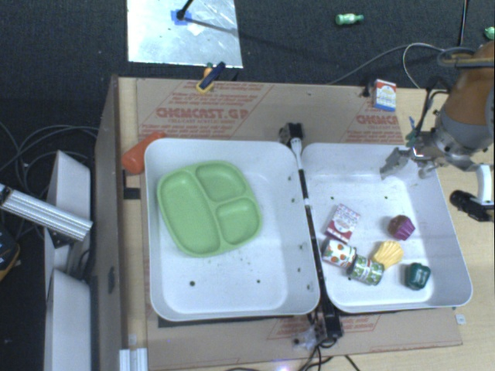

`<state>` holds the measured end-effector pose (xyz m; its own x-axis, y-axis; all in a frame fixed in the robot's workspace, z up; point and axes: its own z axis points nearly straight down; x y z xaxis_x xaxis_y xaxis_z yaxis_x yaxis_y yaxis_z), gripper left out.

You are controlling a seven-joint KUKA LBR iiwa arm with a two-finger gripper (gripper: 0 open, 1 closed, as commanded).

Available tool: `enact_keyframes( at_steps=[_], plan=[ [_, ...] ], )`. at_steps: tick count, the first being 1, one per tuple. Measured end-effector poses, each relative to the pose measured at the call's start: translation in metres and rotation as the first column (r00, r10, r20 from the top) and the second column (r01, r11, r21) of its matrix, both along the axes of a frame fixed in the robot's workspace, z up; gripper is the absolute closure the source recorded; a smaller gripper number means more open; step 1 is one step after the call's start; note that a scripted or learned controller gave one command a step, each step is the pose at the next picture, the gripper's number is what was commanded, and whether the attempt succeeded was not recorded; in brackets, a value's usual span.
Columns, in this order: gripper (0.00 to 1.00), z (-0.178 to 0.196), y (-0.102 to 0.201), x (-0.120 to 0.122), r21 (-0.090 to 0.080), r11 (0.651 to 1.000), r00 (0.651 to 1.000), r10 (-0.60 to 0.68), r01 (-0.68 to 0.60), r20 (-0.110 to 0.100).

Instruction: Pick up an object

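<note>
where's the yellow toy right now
In the camera view the yellow toy lies in the right bin, toward its near edge, between the purple toy and the green can.

The cardboard-covered bench (232,107) bears two white bins (224,292) and a small carton (384,96).

Brown sheet (232,107) under the bins, left print: you can read "CHEMCAST GP" in red capitals, just above the left bin (166,157).
Brown sheet, right print: the same red lettering shows again near the right bin (445,207), but you get only part of it, at a slant.
Brown sheet, front edge: red print shows below the bins; you cannot read it.
Small carton (384,95): red and white markings, too small for you to read.
Packet (342,222) and cans (352,260) in the right bin: printed labels, illegible to you.
</note>
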<state>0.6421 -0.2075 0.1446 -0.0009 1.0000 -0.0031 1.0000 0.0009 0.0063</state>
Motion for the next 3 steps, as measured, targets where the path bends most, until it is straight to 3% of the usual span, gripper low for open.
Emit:
enact_keyframes(
  at_steps=[2,3],
  plan=[
    [0.00,-0.060,0.001,-0.099,0.003,1.000,1.000,0.000,0.000,-0.006],
    [1.00,-0.049,0.001,-0.097,0.002,1.000,1.000,0.002,-0.002,-0.001]
  ],
)
